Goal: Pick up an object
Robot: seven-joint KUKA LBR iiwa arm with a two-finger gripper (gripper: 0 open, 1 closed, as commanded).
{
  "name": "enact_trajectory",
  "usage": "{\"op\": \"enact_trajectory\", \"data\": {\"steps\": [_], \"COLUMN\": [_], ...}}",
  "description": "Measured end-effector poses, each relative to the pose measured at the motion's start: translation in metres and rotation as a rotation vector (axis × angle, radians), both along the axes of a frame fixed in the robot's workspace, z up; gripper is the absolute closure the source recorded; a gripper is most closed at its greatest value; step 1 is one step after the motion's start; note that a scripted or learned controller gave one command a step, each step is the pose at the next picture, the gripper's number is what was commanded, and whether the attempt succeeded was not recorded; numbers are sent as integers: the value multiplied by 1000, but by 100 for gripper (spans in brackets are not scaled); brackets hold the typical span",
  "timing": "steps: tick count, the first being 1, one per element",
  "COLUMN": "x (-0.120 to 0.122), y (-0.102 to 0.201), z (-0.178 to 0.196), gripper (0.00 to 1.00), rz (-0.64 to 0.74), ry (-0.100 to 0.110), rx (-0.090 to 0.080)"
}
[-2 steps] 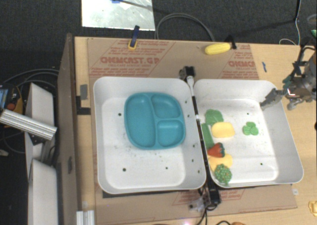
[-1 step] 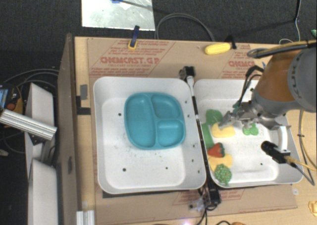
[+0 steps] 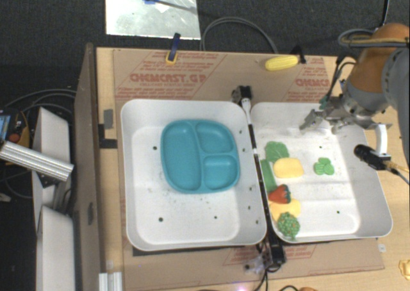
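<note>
Several toy foods lie along the left side of the right bin (image 3: 365,219): a green leafy piece (image 3: 277,150), a yellow piece (image 3: 288,168), a red piece (image 3: 279,193), another yellow piece (image 3: 286,209) and a green broccoli (image 3: 288,225). A small green piece (image 3: 324,167) lies alone near the bin's middle. My gripper (image 3: 323,123) hangs over the far part of the right bin, above and behind the small green piece. It is open, with nothing between its fingers.
A blue divided plate (image 3: 199,156) lies in the left bin (image 3: 141,219). A yellow banana-like thing (image 3: 281,62) rests on the cardboard behind the bins. The wall between the two bins (image 3: 255,155) runs just left of the toy foods.
</note>
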State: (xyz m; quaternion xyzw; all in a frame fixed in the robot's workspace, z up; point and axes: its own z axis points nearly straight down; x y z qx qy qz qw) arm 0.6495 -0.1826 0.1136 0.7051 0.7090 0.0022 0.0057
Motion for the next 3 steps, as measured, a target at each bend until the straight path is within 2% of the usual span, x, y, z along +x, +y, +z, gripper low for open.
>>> {"op": "enact_trajectory", "data": {"steps": [1,2,3], "x": [-58,-73,-93], "y": [25,88,86], "z": [13,13,-32], "gripper": [0,0,0], "rz": [-5,4,-5], "ry": [13,12,14], "rx": [6,7,6]}}
